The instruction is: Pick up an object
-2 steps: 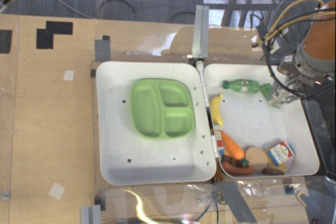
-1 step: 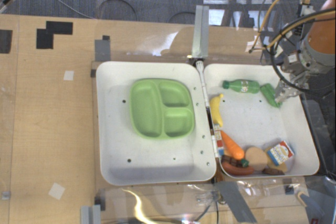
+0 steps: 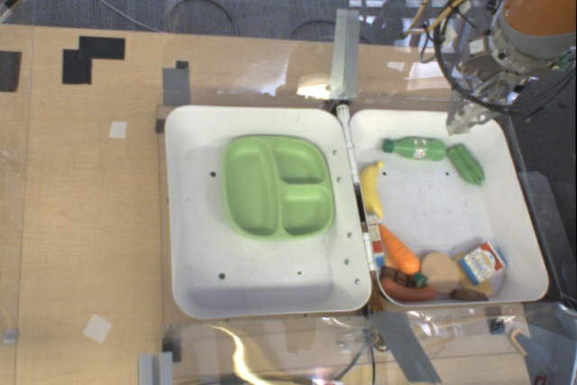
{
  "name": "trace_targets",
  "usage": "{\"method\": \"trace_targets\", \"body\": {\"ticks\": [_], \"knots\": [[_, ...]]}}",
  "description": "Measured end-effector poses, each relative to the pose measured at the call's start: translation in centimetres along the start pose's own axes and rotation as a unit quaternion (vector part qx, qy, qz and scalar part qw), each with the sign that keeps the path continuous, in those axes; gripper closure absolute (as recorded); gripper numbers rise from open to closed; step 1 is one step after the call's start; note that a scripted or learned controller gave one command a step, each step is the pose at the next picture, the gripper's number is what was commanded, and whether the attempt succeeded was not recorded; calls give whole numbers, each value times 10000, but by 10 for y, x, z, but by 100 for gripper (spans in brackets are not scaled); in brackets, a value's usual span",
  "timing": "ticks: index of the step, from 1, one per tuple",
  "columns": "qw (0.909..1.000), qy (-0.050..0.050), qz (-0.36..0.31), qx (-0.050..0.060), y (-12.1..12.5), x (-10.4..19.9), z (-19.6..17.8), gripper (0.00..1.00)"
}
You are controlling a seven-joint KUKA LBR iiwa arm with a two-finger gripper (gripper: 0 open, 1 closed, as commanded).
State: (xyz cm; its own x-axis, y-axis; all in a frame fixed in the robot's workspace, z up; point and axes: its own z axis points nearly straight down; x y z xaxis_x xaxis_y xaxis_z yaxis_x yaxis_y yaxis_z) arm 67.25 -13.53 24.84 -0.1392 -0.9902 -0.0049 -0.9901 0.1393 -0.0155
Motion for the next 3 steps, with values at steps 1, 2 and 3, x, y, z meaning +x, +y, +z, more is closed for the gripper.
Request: {"method": "trace_targets", "body": {"ticks": [1, 2, 3], "knots": [[9956, 6, -938, -54, 11, 74, 59, 100], [9955, 3, -951, -37, 10, 71, 57, 0], [9956, 9, -939, -10, -4, 58, 148, 0]]}}
